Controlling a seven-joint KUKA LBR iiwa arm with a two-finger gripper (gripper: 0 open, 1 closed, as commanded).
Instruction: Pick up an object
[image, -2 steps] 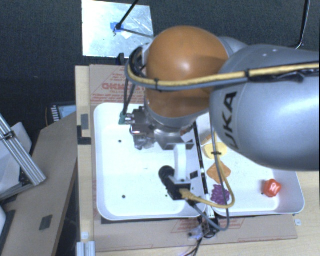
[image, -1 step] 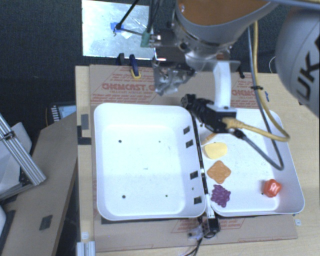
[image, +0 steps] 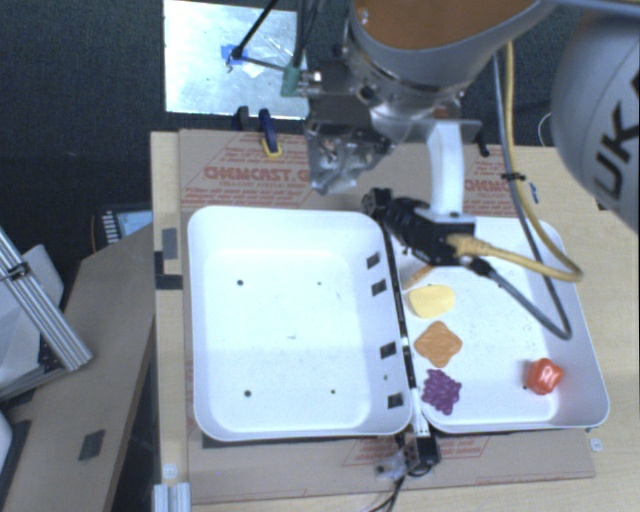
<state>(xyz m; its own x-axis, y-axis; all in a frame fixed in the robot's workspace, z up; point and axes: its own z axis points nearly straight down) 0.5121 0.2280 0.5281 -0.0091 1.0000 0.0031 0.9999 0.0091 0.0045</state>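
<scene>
End effector (image: 338, 165) hangs well apart from yellow piece (image: 431, 299).

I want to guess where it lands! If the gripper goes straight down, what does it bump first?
Probably the brown cardboard sheet just behind the left white bin, since the gripper hangs there; depth is unclear.

We see two bins side by side on the surface (image: 165, 200): the left bin (image: 290, 320) and the right bin (image: 500, 300). In the right bin, three small items lie in a column near the shared wall: one (image: 431, 300) farthest back, another (image: 438, 343) before it, the third (image: 441, 390) nearest. A fourth item (image: 544, 376) sits apart toward the right rim.
</scene>
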